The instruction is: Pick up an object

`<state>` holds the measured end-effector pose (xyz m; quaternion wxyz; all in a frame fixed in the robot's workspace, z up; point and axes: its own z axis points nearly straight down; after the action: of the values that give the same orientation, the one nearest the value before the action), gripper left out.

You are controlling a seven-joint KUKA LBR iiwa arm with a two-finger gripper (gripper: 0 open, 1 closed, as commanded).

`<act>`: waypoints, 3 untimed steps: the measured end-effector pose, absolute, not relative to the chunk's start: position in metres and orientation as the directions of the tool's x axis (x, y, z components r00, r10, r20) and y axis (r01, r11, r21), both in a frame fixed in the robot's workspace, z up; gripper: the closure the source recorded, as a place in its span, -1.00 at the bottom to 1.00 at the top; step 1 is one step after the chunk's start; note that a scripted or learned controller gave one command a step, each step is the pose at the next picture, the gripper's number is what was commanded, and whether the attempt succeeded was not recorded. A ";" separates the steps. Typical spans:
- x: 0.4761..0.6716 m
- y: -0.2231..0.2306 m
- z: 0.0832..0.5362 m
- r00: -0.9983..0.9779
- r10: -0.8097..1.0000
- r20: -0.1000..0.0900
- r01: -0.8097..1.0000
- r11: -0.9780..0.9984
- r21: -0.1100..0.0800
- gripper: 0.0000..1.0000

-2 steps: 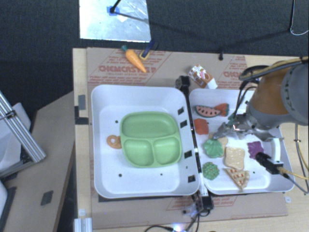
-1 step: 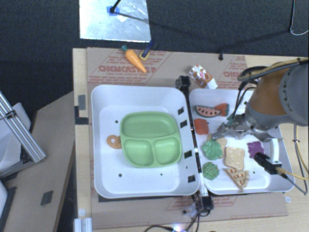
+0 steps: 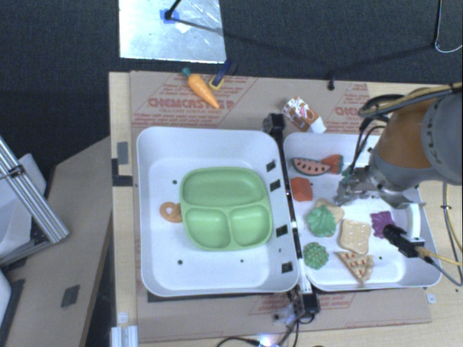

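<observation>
Camera view: your gripper [image 3: 347,194] is hovering in the right bin [image 3: 412,266] over bumpy plastic food — watermelon slice [image 3: 316,166], ruffled lettuce [image 3: 321,220], square cracker [image 3: 354,235]; you cannot tell its state.

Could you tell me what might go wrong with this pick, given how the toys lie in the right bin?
1. The pincer hangs low among crowded toys: the lettuce, cracker and red piece lie close together, so it may nudge a neighbour or close on two.
2. These pieces look flat, so the pincer could slide over them and come up bare.
</observation>
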<state>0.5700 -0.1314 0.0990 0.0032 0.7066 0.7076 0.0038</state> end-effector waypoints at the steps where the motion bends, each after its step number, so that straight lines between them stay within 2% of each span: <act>1: 0.575 -0.140 0.159 -0.003 1.000 -0.002 1.000 0.003 0.008 1.00; 2: 0.577 -0.130 0.212 -0.006 1.000 -0.001 1.000 0.006 0.007 1.00; 3: 0.578 -0.130 0.225 -0.006 1.000 -0.001 1.000 0.006 0.004 1.00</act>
<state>0.5785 -0.1298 0.2254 0.0016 0.7051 0.7091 0.0012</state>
